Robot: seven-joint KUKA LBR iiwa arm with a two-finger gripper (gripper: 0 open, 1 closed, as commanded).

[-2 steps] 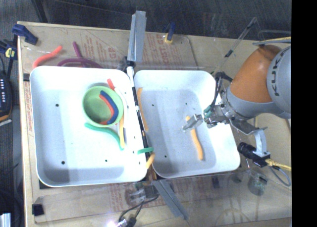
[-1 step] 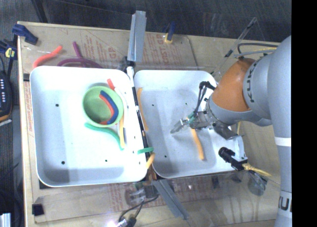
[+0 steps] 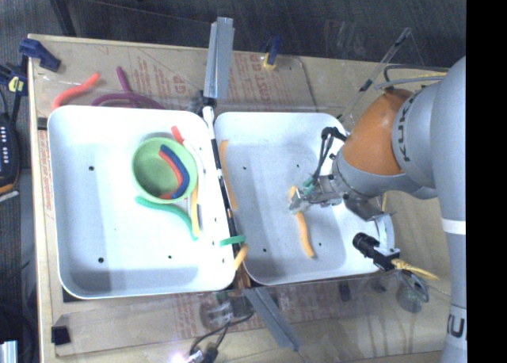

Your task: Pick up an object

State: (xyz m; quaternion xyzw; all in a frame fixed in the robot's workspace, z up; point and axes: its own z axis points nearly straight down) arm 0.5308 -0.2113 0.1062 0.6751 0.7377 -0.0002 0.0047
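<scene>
- The orange strip [image 3: 304, 234] lies in my right bin [image 3: 261, 195], towards its near right part, running roughly from my fingers down towards the bin's front edge.
- My gripper [image 3: 302, 199] is down inside that same bin, just above the strip's upper end; its tip looks to be touching or nearly touching the strip there, though the spot is too small and cluttered to be sure.
- Whether my fingers are spread or closed I cannot tell: the wrist hardware and cabling cover them from this angle.
- A second thin orange piece [image 3: 223, 155] lies along the right bin's left wall, well apart from me.
- In the left bin [image 3: 79, 219] sits a green bowl [image 3: 154, 167] with a blue curved piece [image 3: 181, 165] and something red inside it.
- A green strip [image 3: 162, 207] and a yellow stick [image 3: 194, 215] lie just below and right of the bowl.
- A small green piece [image 3: 232, 240] rests on the divide between the two bins, near the front.
- My grey arm [image 3: 432, 139], with its orange band [image 3: 376, 143], comes in from the right over the right bin's edge.
- Behind the left bin, on the bench [image 3: 158, 68], lie a red-orange piece [image 3: 75, 90] and a purple loop [image 3: 127, 100].
</scene>
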